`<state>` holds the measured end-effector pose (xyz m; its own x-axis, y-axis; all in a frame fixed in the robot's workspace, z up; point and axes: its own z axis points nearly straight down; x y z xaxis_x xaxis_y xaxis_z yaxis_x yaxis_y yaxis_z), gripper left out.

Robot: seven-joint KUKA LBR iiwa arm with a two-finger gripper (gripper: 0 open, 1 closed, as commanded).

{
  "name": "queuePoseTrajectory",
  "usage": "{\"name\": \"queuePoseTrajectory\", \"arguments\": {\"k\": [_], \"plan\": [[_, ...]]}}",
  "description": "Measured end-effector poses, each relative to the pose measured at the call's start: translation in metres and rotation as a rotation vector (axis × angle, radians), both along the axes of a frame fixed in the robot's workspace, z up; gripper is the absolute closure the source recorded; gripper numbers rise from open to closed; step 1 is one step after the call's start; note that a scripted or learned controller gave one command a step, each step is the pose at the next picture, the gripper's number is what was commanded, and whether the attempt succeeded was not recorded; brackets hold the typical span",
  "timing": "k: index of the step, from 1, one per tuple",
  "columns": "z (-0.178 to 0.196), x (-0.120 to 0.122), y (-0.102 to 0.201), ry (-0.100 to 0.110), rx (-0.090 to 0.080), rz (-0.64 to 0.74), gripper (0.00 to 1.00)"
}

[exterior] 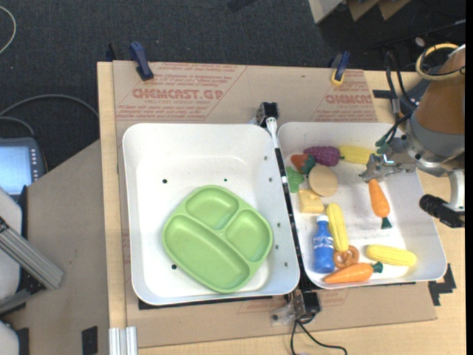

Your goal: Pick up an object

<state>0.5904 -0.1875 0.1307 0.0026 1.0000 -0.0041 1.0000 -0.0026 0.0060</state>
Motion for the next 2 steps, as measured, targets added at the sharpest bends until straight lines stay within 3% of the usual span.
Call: {"name": "queuePoseTrajectory", "arguments": {"k": [1,2], "plan": [[-0.048,-0.037,0.076,0.009,0.007,0.007,1.00],[0.061,-0.049,0.098,-0.005,0.003,0.006,1.00]]}}
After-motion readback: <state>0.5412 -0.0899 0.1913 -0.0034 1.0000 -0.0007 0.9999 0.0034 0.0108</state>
